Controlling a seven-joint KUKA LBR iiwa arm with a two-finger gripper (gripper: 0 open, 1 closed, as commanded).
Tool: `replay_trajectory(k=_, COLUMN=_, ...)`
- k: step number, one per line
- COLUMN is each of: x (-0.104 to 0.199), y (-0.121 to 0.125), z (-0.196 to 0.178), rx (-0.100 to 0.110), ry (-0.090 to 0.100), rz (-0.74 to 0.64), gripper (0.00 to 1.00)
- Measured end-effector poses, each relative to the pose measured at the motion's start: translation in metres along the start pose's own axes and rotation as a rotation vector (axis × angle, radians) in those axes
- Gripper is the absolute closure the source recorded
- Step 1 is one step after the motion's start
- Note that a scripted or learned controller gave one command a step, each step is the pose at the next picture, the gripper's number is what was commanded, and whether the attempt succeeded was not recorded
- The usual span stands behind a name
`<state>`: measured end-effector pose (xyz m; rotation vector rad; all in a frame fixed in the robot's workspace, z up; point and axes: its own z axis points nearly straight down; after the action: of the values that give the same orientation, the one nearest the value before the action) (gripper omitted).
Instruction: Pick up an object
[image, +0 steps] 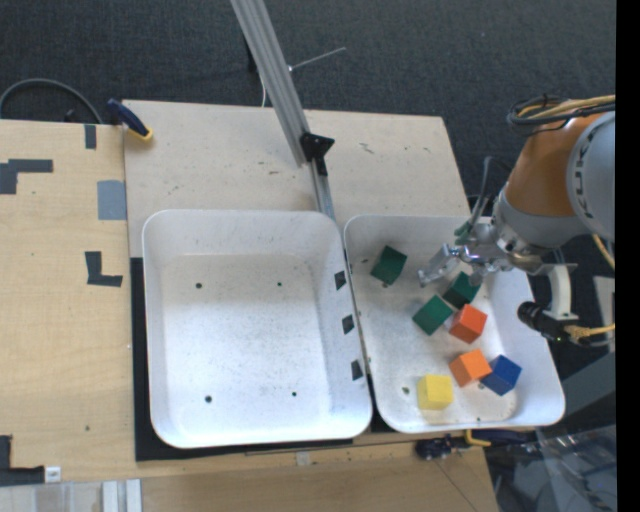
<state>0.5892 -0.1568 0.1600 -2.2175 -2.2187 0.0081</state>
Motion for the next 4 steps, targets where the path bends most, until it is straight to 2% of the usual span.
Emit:
replay_trajectory(k=1, x=0.001, y=0.001, z=0.039, rx=-0.011, ry=-0.006, rz=0.0, gripper=0.0)
replay_trajectory(k=2, x=0.003, y=0.002, z=0.027, rx=-0.012, ry=-0.003, rz=-0.002, gripper=1.0)
replay_trajectory(k=3, x=0.0, y=0.004, z=-0.036, rx=-0.012, ry=-0.001, rz=-0.001, gripper=1.0)
replay_trajectory(k=4, x=0.0, y=0.005, z=-0.066, rx=-0.01, ry=0.0, rz=-0.001, gripper=1.0)
